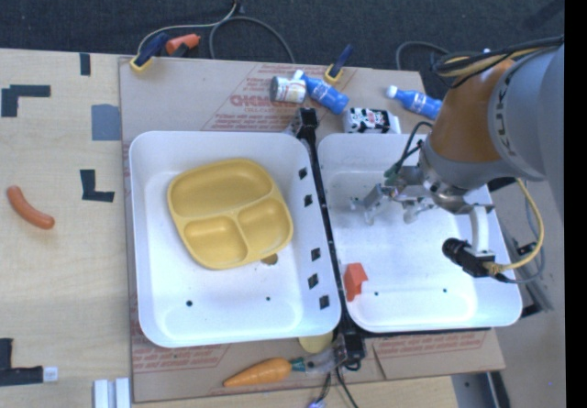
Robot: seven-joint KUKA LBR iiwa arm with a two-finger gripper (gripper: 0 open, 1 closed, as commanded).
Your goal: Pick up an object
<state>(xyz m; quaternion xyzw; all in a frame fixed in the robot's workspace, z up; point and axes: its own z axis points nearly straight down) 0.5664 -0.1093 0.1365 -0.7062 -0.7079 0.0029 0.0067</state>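
orange block (pixel 354 281) lies at the left edge of the right bin (pixel 477 305), near the divider between bins, well apart from the tool. counter (pixel 55 140) carries both bins on a brown board. arm (pixel 495 122), grey with an orange band, reaches in from the right over the right bin. left bin (pixel 156 305) holds a yellow divided plate (pixel 229 211), set slightly askew. tool (pixel 385 198) hangs low over the upper part of the right bin; its fingers are too blurred against the white floor, so open or closed cannot be told, and nothing is seen between them. carrot (pixel 259 371) lies below the bins; sausage (pixel 30 207) lies far left on the counter. blue bottles (pixel 326 93) rest above the bins.
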